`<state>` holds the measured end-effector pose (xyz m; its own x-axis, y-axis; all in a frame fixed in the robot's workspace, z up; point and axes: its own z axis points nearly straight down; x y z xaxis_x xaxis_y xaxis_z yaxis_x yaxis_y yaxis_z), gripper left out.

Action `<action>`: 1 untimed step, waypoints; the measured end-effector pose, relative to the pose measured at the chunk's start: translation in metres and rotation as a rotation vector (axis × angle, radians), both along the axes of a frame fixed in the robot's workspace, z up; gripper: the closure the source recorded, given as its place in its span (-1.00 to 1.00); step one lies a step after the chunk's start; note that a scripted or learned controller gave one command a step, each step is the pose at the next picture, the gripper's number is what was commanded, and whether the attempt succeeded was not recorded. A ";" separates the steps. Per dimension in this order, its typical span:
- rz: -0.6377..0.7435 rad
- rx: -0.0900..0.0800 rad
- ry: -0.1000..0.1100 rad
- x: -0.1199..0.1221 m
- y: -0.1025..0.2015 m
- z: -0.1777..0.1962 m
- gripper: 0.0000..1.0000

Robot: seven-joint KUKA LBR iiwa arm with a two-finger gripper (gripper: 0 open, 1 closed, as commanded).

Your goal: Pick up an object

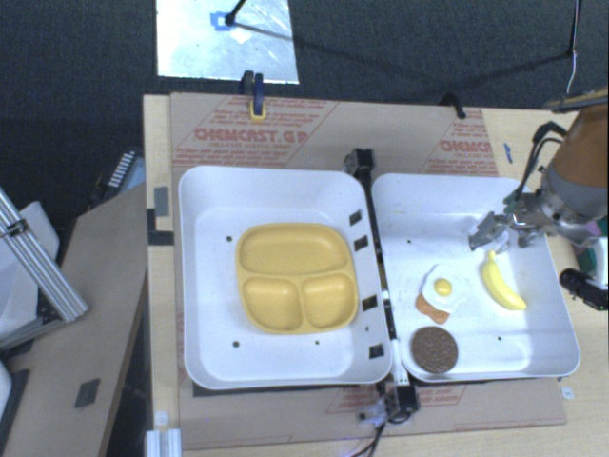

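In the right bin [409, 208] lie a yellow banana [501, 285], a fried egg toy [442, 288] on an orange piece [425, 305], and a brown round patty [435, 349]. My gripper [499, 235] hangs just above the banana's upper end, at the right side of that bin, with its fingers spread apart and nothing between them. The arm's orange band [582, 150] comes in from the right edge.
The left bin [205, 208] holds a yellow divided plate [293, 276] with three compartments. A black clip [360, 160] sits where the bins meet at the back. Cardboard lies under both bins, and a shiny sheet [226, 27] lies beyond the bench.
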<state>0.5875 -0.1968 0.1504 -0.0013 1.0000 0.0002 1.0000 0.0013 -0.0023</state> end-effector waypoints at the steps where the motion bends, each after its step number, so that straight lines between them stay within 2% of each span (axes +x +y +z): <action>1: 0.003 0.001 0.000 0.005 0.007 -0.046 -1.00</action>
